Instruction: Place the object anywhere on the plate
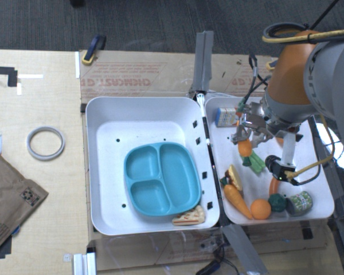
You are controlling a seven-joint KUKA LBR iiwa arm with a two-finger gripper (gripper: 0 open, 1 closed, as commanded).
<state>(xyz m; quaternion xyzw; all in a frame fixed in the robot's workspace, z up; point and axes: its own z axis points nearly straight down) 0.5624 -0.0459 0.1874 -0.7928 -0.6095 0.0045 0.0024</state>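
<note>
The blue three-compartment plate (pixel 160 178) lies in the left bin (pixel 103 153) with nothing on it. My gripper (pixel 247 135) hangs low over the upper middle of the right bin (pixel 327 202), well to the right of the plate. Directly under its tip is a small orange piece (pixel 245 148), with a green piece (pixel 254 162) beside it. Whether the gripper touches or holds the orange piece is hidden by the wrist.
A slice of toast (pixel 189 216) rests against the plate's near right rim. The right bin also holds a carrot (pixel 236 198), an orange ball (pixel 261 209), a dark green item (pixel 278 202), a can (pixel 301 202) and a blue-white container (pixel 225 117). A tape ring (pixel 46 142) lies on the bench at left.
</note>
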